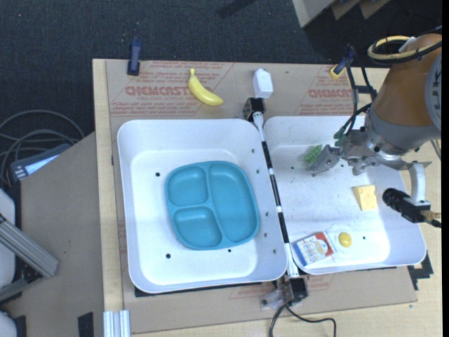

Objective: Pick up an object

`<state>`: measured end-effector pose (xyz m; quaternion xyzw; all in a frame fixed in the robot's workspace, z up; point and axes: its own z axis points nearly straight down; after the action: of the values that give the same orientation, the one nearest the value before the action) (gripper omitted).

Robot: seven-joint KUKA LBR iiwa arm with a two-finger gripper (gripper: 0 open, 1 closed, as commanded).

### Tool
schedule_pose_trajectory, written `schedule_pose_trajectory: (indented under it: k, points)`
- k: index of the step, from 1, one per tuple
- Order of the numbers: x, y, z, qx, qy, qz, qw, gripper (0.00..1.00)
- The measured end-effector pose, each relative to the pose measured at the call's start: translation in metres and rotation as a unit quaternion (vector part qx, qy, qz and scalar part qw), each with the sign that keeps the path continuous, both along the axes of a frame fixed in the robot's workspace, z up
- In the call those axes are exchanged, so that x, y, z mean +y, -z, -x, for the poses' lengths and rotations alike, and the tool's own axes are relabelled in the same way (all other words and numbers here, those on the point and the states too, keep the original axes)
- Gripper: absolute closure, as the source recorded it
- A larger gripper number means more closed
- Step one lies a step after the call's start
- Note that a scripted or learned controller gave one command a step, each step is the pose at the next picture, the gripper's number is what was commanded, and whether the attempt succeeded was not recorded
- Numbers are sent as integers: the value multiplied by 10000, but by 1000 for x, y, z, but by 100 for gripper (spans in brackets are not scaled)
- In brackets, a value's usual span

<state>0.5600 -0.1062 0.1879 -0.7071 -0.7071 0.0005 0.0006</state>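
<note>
The end effector [324, 161] hangs low in the right bin [295, 135], its grey tips touching a small green object [313, 154] near the bin's upper middle; whether they are spread or closed I cannot tell. A yellow block [365, 197] lies just beside it, a white packet [324, 246] near the front wall. The left bin [140, 146] holds a blue divided plate [210, 203], and a banana [203, 90] rests on the counter [161, 90] behind.

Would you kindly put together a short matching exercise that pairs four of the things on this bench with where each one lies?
Things:
1. banana
2. blue divided plate
3. yellow block
4. green object

Places:
A. left bin
B. right bin, just left of the gripper
C. on the cardboard behind the bins
D. right bin, towards its right side

Pairs: 1-C, 2-A, 3-D, 4-B
</note>
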Motion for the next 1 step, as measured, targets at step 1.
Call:
schedule_pose_trajectory:
  k: [1]
  points:
    - [5,51,-39,-9,-4,3,10000,0]
